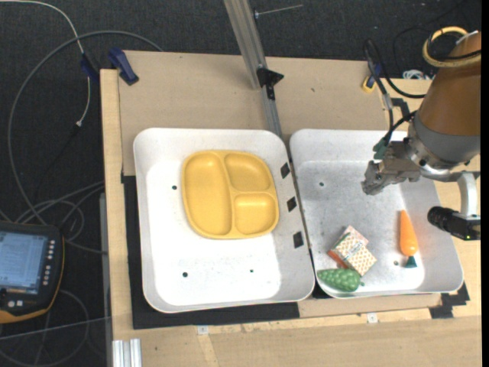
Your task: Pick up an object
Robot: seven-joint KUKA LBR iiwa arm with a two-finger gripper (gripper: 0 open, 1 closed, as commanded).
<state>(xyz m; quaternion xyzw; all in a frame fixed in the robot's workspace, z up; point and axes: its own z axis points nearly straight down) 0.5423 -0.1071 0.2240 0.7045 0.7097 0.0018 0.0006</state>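
While the pincer (pixel 377 180) hangs over the bare upper floor of the right bin (pixel 336 155), whether it stands wide or narrow cannot be told. Below it and to its right lies a toy carrot (pixel 408 234); below it sits a small patterned box (pixel 354 251), touching a green leafy toy (pixel 339 280). Far to its left, a yellow divided plate (pixel 229 193) rests in the left bin (pixel 157 159).

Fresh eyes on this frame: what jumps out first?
The yellow divided tray, sitting in the middle of the left bin, grabs the eye first. Next is the gripper hanging over the upper part of the right bin, apart from the items below it. Those cluster at that bin's near edge: an orange carrot, a patterned box and a green toy.
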